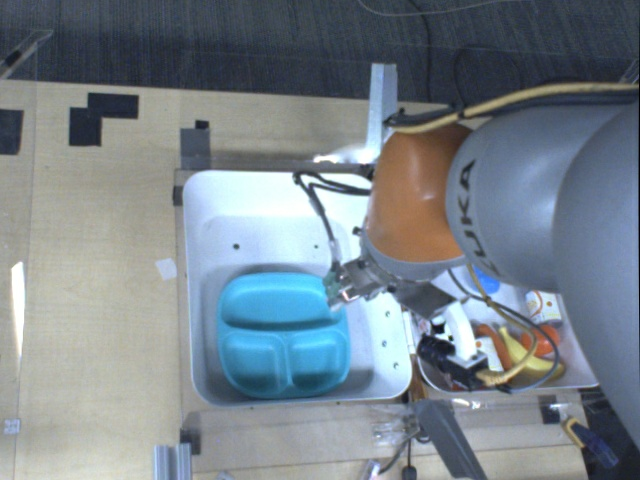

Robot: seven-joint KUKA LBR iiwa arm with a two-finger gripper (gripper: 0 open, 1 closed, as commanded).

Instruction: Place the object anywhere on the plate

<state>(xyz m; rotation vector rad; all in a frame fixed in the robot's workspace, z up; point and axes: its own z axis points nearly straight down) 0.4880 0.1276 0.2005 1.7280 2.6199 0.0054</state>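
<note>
Bench (90,268) is showing black tape marks (100,116) at far left. Left bin (205,228) is sitting next, white and shallow. Plate (283,333) is lying flat in its near half: blue, one long compartment at the far side, two smaller ones at the near side. Plate is sitting close to the bin's near wall, with bare bin floor beyond it.

Gripper (340,288) is hanging right at the plate's far-right corner, over the rim. Can't tell if it's touching the plate. Can't tell gripper state either, since the tip is too small and cluttered to read. Can't make out anything held in it. Thin black cables (315,203) are looping from the wrist across the bin's far side.

Arm (540,198) is reaching in from the right, with the orange band (415,203) over the gap between the bins, and it's covering most of the right bin (432,380).

Objects are lying in the right bin, well apart from the plate: yellow piece (520,353), orange piece (546,340), bit of blue (487,281), small white-orange box (543,306). All are partly hidden under the arm. Can't tell which one is the target.
</note>
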